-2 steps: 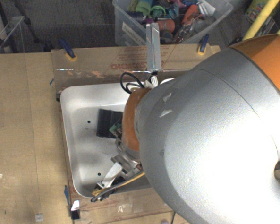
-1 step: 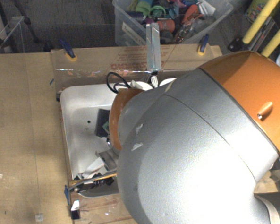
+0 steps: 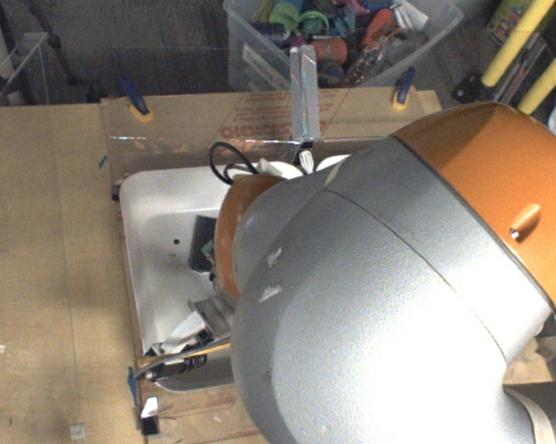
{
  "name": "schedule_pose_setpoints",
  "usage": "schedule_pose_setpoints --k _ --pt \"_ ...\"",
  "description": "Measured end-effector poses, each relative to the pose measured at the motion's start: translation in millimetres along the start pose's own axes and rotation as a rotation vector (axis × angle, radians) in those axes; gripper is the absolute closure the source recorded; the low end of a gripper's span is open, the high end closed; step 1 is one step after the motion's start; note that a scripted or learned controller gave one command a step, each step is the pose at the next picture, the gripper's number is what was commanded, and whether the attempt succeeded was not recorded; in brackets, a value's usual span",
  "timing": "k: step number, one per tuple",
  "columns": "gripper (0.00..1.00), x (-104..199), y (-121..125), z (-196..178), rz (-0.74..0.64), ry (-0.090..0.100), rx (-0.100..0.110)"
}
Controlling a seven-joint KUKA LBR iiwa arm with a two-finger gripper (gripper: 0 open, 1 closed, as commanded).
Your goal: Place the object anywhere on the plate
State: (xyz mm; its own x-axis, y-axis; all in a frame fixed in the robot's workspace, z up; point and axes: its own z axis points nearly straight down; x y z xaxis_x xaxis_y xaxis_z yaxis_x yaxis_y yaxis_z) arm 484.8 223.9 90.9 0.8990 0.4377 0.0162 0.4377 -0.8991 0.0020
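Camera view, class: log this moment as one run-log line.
arm: over bins, blocking view | gripper: hidden | left bin: partly visible | plate: brown edge showing | placement: cannot tell

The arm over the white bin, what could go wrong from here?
1. The arm covers most of the white bin, so a plate or a grasp cannot be checked from this camera view.
2. The loose items along the bin's near edge lie close under the arm's body, so a sweep or descent might knock or pin them.
3. The dark object sits beside the arm's orange band, where it could be nudged aside.
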Motion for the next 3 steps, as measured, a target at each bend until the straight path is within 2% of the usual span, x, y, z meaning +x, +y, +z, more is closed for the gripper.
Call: schedule_pose_setpoints --k 1,2,3 --pt "0.00 15.1 32.9 -94.4 0.253 -0.017 0.000" --pt "0.00 -24.2 80.0 -171.2 0.186 -0.019 0.001" --pt "0.00 -15.1 21.2 -86.1 0.253 -0.019 0.000"
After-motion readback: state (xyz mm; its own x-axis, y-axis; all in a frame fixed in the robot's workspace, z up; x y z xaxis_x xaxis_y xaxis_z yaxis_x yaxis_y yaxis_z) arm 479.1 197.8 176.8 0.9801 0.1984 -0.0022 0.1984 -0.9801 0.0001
